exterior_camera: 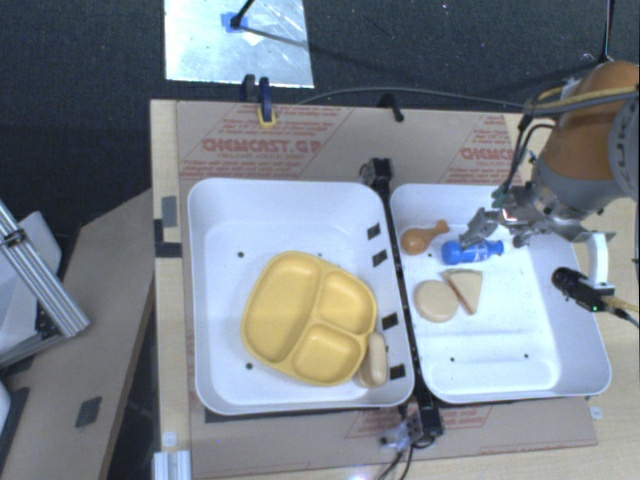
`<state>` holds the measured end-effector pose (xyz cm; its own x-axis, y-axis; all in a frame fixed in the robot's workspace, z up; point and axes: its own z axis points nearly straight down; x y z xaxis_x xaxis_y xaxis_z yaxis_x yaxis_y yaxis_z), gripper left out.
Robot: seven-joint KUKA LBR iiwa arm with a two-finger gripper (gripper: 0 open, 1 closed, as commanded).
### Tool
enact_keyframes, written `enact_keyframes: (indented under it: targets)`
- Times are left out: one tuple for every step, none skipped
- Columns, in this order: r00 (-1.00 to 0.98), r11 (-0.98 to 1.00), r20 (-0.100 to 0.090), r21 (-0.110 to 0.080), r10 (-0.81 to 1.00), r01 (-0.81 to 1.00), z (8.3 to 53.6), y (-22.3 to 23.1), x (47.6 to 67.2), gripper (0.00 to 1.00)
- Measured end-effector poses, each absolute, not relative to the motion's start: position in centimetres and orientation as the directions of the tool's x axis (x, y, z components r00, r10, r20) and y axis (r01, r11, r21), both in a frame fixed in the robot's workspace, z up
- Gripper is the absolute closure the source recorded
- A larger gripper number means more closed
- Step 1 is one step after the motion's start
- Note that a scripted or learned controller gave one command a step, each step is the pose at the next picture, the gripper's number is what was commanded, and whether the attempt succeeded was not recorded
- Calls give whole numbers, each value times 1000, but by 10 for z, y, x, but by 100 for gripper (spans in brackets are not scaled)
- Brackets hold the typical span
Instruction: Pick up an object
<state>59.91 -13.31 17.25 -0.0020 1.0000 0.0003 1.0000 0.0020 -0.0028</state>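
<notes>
Divided tray point(308, 316) in left bin point(215, 228)

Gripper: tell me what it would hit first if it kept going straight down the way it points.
Most likely the blue object: the gripper hangs right over its left end in the right bin. Depth is hard to judge from this slanted view, so it may already be close or touching.

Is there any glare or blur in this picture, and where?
Camera view: the foil sheet beyond the bench glares bright; the white bins look evenly lit with soft shadows; the gripper over the blue object is slightly blurred, while the yellow tray stays sharp.
</notes>
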Motion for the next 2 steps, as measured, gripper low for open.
enact_keyframes:
  targets:
    - [-2,2,1,-3,1000,1000,117,-127,590,0]
    - [-1,1,0,-1,1000,1000,83,-127,591,0]
